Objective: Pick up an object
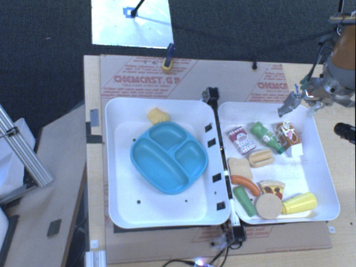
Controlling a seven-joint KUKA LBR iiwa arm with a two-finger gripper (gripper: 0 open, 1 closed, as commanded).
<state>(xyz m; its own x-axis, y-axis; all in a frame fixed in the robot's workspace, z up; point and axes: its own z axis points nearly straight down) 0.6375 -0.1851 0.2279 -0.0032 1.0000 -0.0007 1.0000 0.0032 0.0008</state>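
My gripper [303, 103] hangs over the far edge of the right bin [322, 166], open, with nothing between its fingers. Just below and in front of it lie a brown-and-red wrapped snack [286, 133] and a green bottle [266, 136]. A red-and-white packet [240, 139], a hot dog bun [261, 158], a bread slice [239, 167], an orange sausage [245, 183], a green cucumber [243, 200], a pizza slice [272, 187], a round biscuit [268, 206] and a yellow piece [299, 203] fill the rest of that bin.
The left bin [125, 204] holds a blue divided plate [168, 156] and a small yellow item [158, 115] at its far side. A black-clipped divider [218, 149] separates the bins. A yellow-blue clamp [168, 58] sits on the board behind.
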